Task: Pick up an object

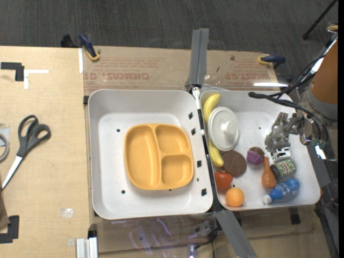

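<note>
Claw [279, 142], grip unreadable, above right bin [252, 104] near its far wall, beside green can [284, 168].

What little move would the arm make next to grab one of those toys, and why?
Probably straight down. The gripper hangs in the right bin just above the small green can and the orange carrot-like toy, with nothing seen between its fingers yet.

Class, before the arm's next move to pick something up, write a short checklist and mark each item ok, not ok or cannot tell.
1. Objects available in the right bin: ok.
2. Claw over that bin: ok.
3. Claw holding nothing: cannot tell.
4. Green can near the claw: ok.
5. Can free of neighbours: not ok, blue bottle and orange pear-shaped toy crowd it.
</note>
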`<action>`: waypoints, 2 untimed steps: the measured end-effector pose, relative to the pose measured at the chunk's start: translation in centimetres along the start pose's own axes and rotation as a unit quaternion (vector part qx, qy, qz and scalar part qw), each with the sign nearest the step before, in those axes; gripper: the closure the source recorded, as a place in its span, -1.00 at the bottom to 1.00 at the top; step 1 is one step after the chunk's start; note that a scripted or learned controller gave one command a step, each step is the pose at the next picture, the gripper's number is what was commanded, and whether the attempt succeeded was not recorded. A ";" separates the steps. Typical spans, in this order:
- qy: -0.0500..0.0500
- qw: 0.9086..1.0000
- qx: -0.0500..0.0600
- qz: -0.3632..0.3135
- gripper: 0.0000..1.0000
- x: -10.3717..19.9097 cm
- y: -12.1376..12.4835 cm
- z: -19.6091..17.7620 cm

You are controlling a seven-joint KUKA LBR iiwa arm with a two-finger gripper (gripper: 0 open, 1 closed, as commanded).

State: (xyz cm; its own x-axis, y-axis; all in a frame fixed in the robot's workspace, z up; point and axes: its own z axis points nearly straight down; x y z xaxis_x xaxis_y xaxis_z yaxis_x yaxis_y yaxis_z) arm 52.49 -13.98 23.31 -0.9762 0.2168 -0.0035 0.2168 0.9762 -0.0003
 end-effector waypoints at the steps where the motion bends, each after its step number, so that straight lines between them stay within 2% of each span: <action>1: 0.000 1.000 0.000 0.000 -1.00 0.0 0.0 0.0; 2: 0.001 1.000 0.000 0.025 -1.00 2.6 0.3 14.0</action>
State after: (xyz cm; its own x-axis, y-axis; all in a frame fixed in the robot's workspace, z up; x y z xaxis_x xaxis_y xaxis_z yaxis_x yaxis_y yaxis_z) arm 50.01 -13.17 9.31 -0.9640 0.2659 -0.0021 0.2659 0.9640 -0.0002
